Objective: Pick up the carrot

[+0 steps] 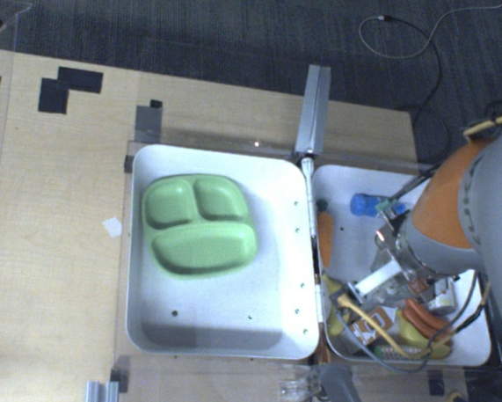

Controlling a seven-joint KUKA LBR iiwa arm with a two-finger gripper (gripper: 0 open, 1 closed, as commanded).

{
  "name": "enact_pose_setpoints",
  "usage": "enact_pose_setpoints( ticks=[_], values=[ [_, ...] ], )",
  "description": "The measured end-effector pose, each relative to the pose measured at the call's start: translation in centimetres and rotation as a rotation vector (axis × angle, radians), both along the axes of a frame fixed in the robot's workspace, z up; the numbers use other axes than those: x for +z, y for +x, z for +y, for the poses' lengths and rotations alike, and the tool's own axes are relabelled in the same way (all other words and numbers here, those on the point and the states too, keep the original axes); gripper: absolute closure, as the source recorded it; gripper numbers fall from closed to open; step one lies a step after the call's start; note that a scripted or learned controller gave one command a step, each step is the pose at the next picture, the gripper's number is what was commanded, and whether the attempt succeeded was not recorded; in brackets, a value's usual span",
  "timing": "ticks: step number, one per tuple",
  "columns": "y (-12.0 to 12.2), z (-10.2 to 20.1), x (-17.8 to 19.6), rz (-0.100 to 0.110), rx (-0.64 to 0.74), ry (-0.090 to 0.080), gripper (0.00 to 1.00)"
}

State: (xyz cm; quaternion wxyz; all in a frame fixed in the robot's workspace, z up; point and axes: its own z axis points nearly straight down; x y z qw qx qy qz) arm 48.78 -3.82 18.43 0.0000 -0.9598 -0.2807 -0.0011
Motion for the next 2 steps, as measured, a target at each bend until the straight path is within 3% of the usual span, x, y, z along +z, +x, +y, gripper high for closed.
enact_pose_setpoints(
  ticks=[1,2],
  values=[
    [0.0,-4.2,3.6,0.002,-0.36,0.0,1.0],
    [-0.1,-0.2,0.0,0.003,-0.36,0.001,1.0]
  ],
)
